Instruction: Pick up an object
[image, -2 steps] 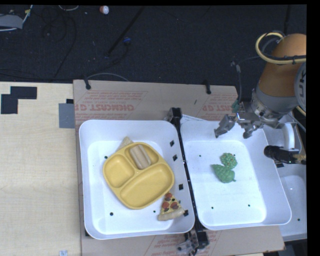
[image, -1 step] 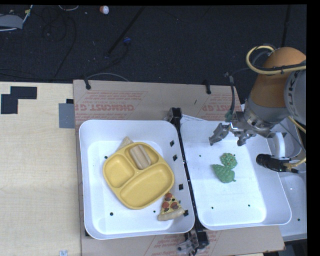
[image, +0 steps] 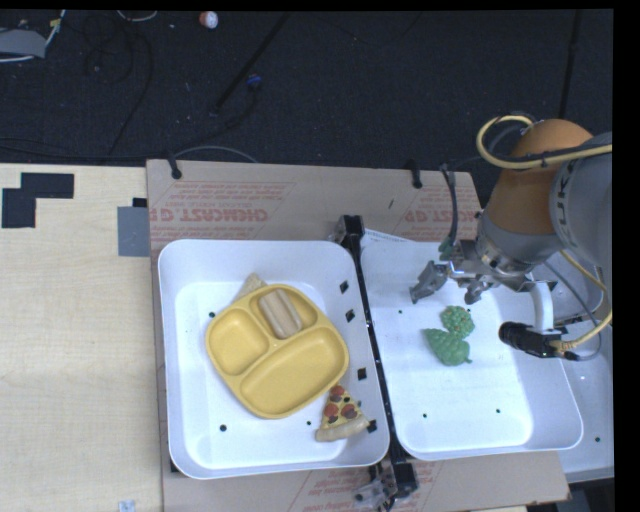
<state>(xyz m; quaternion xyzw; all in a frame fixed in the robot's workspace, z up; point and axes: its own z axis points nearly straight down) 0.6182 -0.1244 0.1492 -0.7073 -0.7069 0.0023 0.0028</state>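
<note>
At the near edge of the left bin lies a pizza slice, its crust toward the bin's front wall and its tip pointing up toward the yellow plate. The plate sits just beyond it, a divided tray with three compartments, turned at an angle in the middle of the bin. In its upper small compartment rests a tan hot dog, lying lengthwise. A pale wedge peeks out from under the plate's far rim; it is too hidden to name.

Across the black divider between the bins, the right bin holds a green toy, bumpy like a bunch of grapes or a piece of broccoli, lying in the bin's middle toward its far side. It rests on the bin floor, apart from the walls.

Just beyond and above the green toy hangs the gripper, with its two fingers spread apart: one finger reaches out to the left, the other comes down close by the toy's top. Nothing sits between them. Whether the nearer finger touches the toy is hard to tell from this angle.

Farther back on the right rises the grey arm with its orange band, looped by a yellowish cable. Cardboard lies under both bins.
</note>
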